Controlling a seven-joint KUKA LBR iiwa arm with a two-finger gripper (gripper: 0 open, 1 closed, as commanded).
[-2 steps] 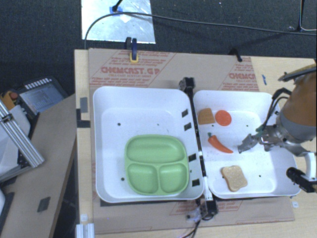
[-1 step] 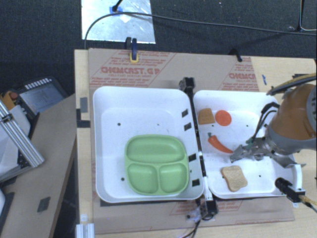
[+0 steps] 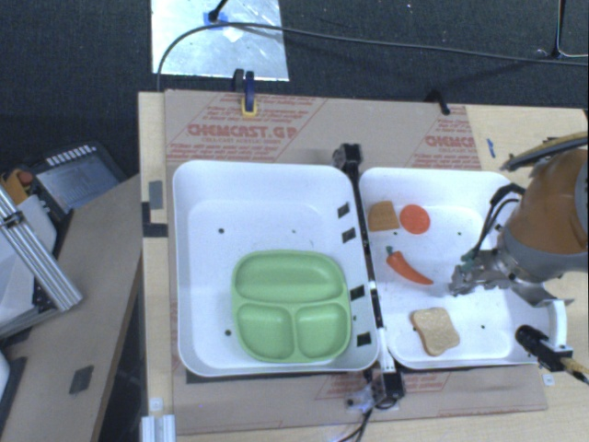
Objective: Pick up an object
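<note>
Gripper [image 3: 463, 279] hovers inside the right bin [image 3: 479, 184] near its right wall, beside the chili pepper [image 3: 406, 266]; its opening cannot be told. Judged as the approach step, the next move calls for centring over the pepper and descending.

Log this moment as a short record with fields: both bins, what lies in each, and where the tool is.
left bin: holds a green divided plate with three compartments
right bin: holds four food items
back left of right bin: tan square cracker-like piece beside an orange-red round slice
middle: orange-red chili pepper, lying at a slant
front: slice of bread
tool: over the right bin, to the right of the pepper, nothing seen between its fingers
arm: enters from the right
</note>
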